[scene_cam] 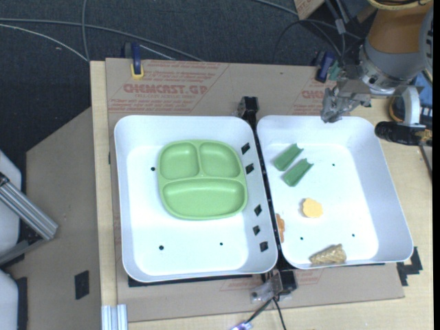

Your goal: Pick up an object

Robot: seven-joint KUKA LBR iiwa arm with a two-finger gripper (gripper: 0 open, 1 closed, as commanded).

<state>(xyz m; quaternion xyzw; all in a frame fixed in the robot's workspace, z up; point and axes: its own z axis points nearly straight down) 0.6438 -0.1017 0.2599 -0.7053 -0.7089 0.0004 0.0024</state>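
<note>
Closest to the camera is a tan chunk [328, 255], crumbly looking, sitting in the right bin [385, 184] right at that bin's near edge. Further back, roughly mid-bin and a bit toward its left side, there's a small yellow disc [312, 208] lying flat. Behind that, in the far left part of the right bin, two green strips sit side by side, both angled the same way: the far strip [287, 157] and the near strip [298, 172], just beside each other, maybe touching, hard to say. A tiny orange bit [280, 224] is tucked against the right bin's left wall, partly hidden by the rim, so I can't say what it is.

The gripper [335, 112] hangs over the right bin's far rim, near its far left corner, well apart from every item in there. Nothing is in it that I can see. Honestly can't tell whether it's open or closed from this angle, it's just a grey blur pointing down. The arm [395, 26], orange band and all, rises behind the right bin's far right corner.

Left of the right bin, pressed up against it, is the left bin [137, 239] with a green divided plate [203, 179] in it.
</note>
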